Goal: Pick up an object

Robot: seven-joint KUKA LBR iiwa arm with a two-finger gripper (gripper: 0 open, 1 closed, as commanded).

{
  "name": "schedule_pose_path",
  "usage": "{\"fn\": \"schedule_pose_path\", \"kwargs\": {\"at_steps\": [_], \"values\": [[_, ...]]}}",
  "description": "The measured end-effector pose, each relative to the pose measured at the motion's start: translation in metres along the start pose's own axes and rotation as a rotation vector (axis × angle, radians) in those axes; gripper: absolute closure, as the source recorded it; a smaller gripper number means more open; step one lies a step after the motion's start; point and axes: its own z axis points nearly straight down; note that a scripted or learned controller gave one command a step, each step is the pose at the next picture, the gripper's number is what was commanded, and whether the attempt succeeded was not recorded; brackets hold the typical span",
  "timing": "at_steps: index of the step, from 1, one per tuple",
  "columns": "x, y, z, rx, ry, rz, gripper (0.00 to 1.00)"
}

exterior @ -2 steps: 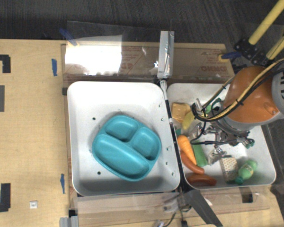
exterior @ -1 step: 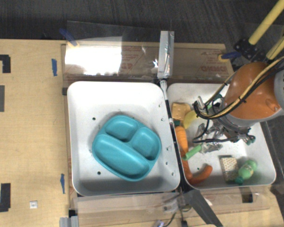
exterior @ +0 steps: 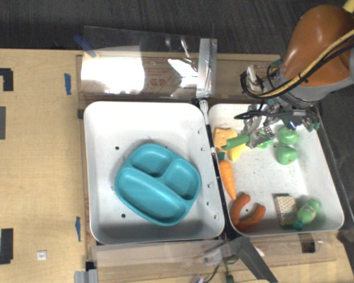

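I am steering the gripper (exterior: 261, 133) over the far left of the right white bin (exterior: 327, 158), beside a glossy green plastic pear (exterior: 286, 153) and a yellow wedge-shaped toy (exterior: 227, 139). Whether the gripper is open I cannot tell. I am judging that a centred, straight descent serves best, since the pear's rounded, slick body may roll.

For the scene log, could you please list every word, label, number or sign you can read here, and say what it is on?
No text can be read.
Clear panel behind the left bin: faint reddish marks, too blurred to read.
Small white square on the bench: too small to read.
Blue divided plate and toy food: no markings visible.
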Motion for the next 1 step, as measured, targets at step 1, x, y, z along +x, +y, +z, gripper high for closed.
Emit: {"fn": "schedule_pose_path", "kwargs": {"at_steps": [1], "values": [[-0.0684,0.0285,-0.0188,-0.004,0.004,-0.038,1.0]]}}
